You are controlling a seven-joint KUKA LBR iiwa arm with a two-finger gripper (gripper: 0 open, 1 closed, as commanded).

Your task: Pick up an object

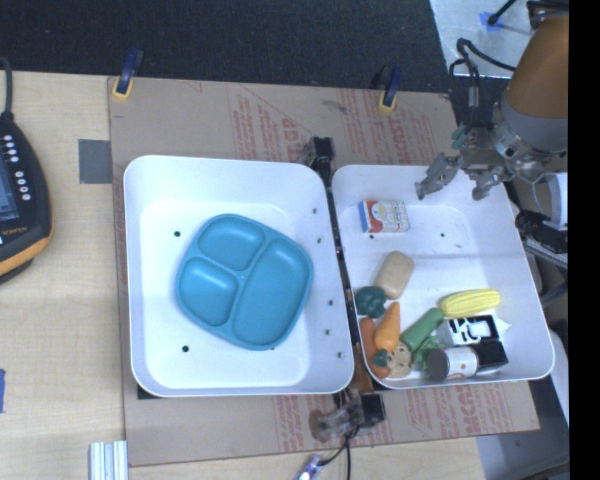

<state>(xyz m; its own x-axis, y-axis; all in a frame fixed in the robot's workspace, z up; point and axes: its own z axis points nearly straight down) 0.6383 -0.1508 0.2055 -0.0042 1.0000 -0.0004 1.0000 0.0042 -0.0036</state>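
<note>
Gripper [458, 176] is hovering over the far edge of the right bin [435, 251], at approx. 12 o'clock of that bin; its two fingers are spread apart w/ nothing between them. One fingertip [427, 185] is pointing toward 8 o'clock, the other is sitting nearer the bin's far right corner. The arm [538, 78] is reaching in from 3 o'clock, orange band showing above the wrist.

Nearest item: a small carton [383, 216] w/ red and white print, lying flat at approx. 8 o'clock from the gripper, apart from it. Further toward 6 o'clock a beige potato [395, 272] is lying, w/ a dark green lump [371, 299] touching its lower left end. At the bin's near side a cluster is sitting: corn cob [469, 302], carrot [387, 329], green pickle [420, 330], a grey-capped bottle [452, 363] and a black-and-white block [480, 331], all crowding together.

Left bin [155, 193] is sitting at 9 o'clock, its side touching the right bin, holding a blue divided plate [244, 281] near its centre. A handheld control pad [7, 203] is lying on the bench well off at 9 o'clock.
</note>
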